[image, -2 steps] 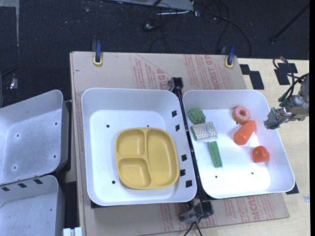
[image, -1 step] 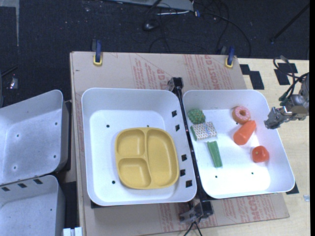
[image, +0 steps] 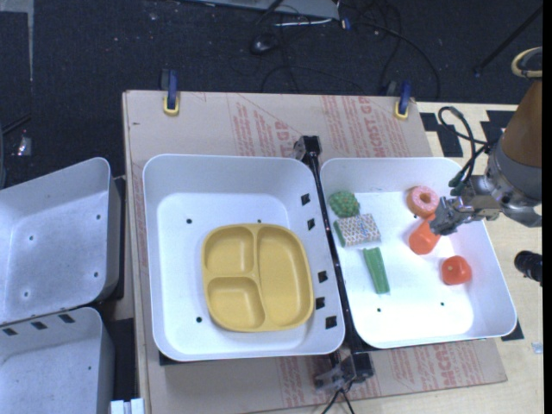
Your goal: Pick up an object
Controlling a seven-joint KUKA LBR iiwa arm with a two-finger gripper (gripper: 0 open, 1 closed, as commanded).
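The right bin holds several small objects. A pink frosted donut lies near its far right. Just below it sits an orange-red cup-like piece, and a red-orange tomato-like piece lies further right and nearer. A green leafy piece, a speckled block and a green stick lie on the bin's left side. My gripper reaches in from the right, right above the orange-red piece and beside the donut. Its tips are dark and too small to read.
The left bin holds a yellow divided plate. A black divider with clips runs between the bins. Spare white bin lids lie off the bench to the left. Cables trail near the arm at the right.
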